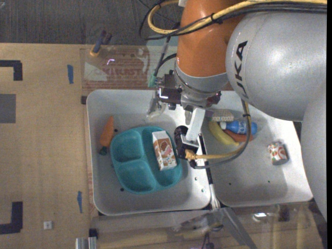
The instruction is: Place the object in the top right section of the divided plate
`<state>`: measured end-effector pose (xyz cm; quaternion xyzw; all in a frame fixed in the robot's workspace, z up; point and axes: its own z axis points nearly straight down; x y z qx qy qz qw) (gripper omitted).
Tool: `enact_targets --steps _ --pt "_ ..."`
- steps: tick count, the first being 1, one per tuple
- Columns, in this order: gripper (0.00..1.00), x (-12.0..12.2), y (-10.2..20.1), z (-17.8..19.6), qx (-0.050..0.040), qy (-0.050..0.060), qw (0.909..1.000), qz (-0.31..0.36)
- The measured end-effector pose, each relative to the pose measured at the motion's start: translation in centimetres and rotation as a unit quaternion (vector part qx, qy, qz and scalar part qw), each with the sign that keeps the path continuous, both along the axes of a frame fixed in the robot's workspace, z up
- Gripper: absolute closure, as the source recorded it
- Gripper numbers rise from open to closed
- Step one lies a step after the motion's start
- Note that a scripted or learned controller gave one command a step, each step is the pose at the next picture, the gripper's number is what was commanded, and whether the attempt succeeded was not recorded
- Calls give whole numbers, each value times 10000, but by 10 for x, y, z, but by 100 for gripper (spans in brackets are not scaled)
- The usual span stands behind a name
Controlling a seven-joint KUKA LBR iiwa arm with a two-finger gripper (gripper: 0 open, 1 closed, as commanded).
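My gripper (155, 108) hangs over the left bin (98, 191), just beyond the plate's 12 o'clock rim. From this slant I cannot tell how wide it stands, and I can make out nothing in its hold.

The carton (163, 150), which I take for the object, lies flat on the teal divided plate (129, 170). It sits along the plate's 3 o'clock side with its long axis running 12 to 6. Its upper end reaches the rim near 1 o'clock. Its lower end seems to run on towards 4 o'clock, and the ridge beneath it is hidden. So I cannot say it sits wholly in the top right section.

I judge the placing to be nearly done, with only a check or a small correction left. If I must touch the carton again, I should come straight down and take it across its narrow width, 9 to 3. I would then shift it a little towards 12 and let go low, so it does not tip over the rim. Any retreat should go straight up, since a sideways drag could sweep the carton out.

A carrot (107, 131) lies just beside the plate at 10 o'clock, clear of my path. A banana (220, 134), a bottle (237, 127) and a can (277, 153) sit in the right bin (249, 183), well apart at 3 o'clock.
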<state>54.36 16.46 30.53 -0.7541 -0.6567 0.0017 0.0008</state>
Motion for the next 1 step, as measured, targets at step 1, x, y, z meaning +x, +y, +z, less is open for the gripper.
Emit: enact_targets --steps 1 --pt "0 -45 37 -161 -3 5 9912 -1326"
